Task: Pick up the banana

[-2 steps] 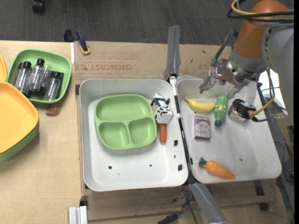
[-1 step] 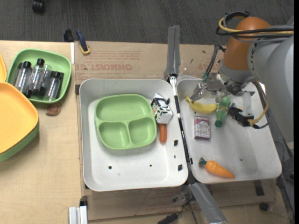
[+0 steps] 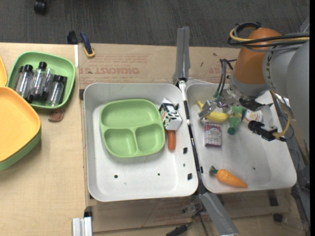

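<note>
The yellow banana [image 3: 217, 116] lies in the right bin [image 3: 275, 166], near its back left corner, with one tip pointing toward the bin's far wall. My gripper [image 3: 215, 105] hangs from the grey and orange arm directly over the banana, low and close to it, covering part of the fruit. From this slanted view I cannot make out whether it has hold of the banana.
Beside the banana lie a green bottle [image 3: 233, 121], a pink packet [image 3: 212, 134] and a white tube [image 3: 253, 116]. A carrot [image 3: 230, 178] rests near the front. The left bin [image 3: 138, 176] holds a green divided plate [image 3: 132, 128], a black-and-white box [image 3: 171, 116] and an orange stick [image 3: 171, 140].
</note>
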`<action>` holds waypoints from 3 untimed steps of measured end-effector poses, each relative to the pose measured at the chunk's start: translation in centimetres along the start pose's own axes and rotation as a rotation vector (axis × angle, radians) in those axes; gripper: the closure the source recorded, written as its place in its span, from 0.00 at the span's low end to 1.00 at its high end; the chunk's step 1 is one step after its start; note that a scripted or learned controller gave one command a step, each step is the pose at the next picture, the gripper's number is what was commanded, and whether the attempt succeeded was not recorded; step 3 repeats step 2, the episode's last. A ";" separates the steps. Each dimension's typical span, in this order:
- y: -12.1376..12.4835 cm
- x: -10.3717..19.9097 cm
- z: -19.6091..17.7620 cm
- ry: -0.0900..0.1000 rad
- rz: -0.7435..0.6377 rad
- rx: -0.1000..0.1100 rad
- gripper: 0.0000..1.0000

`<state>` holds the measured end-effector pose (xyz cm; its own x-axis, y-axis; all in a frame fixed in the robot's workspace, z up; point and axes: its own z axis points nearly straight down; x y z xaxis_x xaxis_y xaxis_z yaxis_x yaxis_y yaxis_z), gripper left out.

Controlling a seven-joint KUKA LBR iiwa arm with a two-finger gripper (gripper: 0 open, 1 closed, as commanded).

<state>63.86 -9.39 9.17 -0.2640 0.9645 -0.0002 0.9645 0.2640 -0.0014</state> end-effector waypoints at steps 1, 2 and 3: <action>0.0 -0.2 -0.9 -0.001 0.005 -0.001 1.00; -4.1 2.8 -9.9 0.000 0.261 0.001 1.00; -4.1 2.8 -9.9 0.000 0.261 0.001 1.00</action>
